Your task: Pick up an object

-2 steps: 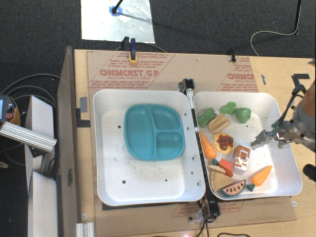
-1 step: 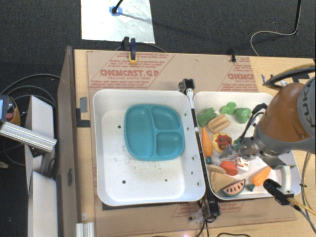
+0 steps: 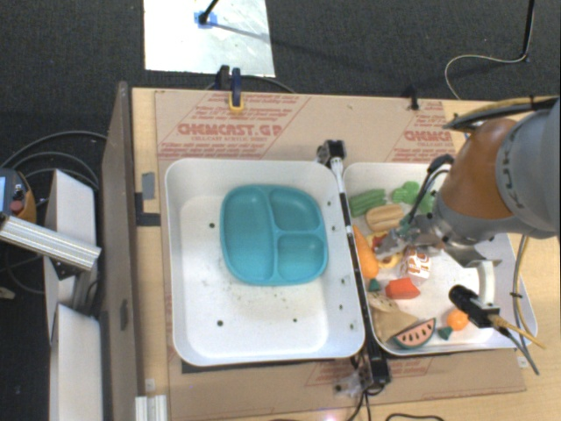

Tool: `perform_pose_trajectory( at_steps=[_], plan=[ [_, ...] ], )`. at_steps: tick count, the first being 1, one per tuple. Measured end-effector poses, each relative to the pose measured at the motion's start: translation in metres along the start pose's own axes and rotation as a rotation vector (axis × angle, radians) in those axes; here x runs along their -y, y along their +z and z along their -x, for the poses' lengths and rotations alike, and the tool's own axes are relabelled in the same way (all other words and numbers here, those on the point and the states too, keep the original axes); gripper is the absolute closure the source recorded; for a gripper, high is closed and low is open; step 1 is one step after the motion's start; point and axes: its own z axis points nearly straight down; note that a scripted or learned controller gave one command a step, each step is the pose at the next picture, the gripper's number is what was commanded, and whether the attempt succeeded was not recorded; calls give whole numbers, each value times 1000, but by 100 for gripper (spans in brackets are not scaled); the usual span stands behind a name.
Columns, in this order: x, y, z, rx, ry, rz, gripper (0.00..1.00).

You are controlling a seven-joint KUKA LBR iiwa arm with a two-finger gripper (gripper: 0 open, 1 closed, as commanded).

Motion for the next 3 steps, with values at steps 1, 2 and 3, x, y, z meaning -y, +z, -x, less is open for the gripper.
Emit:
perform_pose_trajectory(
  at_steps=[1, 2, 3],
  plan=[
    [16, 8, 30, 1, 4, 13, 0],
    [-36, 12, -2, -3, -3, -1, 0],
    [-37, -1, -1, -4, -2, 7, 100]
  ],
)
